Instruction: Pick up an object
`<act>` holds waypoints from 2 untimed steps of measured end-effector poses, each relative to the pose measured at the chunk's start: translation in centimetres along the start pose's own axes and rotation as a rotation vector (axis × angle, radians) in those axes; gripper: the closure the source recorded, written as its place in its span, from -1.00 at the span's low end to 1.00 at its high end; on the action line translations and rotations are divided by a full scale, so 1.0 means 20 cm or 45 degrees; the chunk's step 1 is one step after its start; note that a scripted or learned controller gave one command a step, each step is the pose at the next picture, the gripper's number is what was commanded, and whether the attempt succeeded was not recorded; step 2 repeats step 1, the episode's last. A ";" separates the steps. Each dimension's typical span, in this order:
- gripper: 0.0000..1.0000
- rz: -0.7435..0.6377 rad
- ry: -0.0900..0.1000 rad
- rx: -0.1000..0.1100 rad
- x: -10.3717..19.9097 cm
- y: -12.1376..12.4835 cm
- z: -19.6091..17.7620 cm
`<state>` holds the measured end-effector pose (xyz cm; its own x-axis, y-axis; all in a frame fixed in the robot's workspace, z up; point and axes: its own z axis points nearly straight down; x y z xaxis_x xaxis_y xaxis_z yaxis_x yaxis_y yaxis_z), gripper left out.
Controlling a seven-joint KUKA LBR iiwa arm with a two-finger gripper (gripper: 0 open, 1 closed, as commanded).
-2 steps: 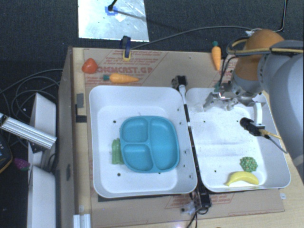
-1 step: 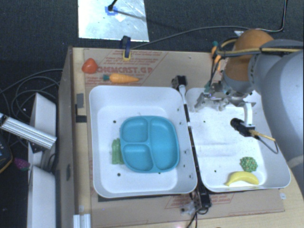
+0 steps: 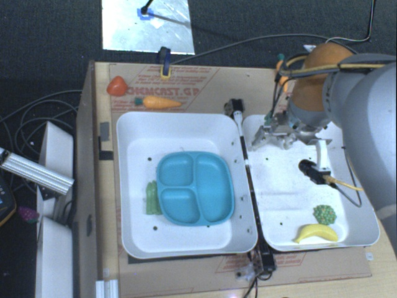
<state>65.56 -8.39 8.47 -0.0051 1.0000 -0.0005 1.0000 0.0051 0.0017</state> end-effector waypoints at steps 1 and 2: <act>1.00 -0.002 -0.001 -0.003 0.00 0.01 -0.06; 1.00 -0.002 -0.001 -0.003 0.00 0.01 -0.06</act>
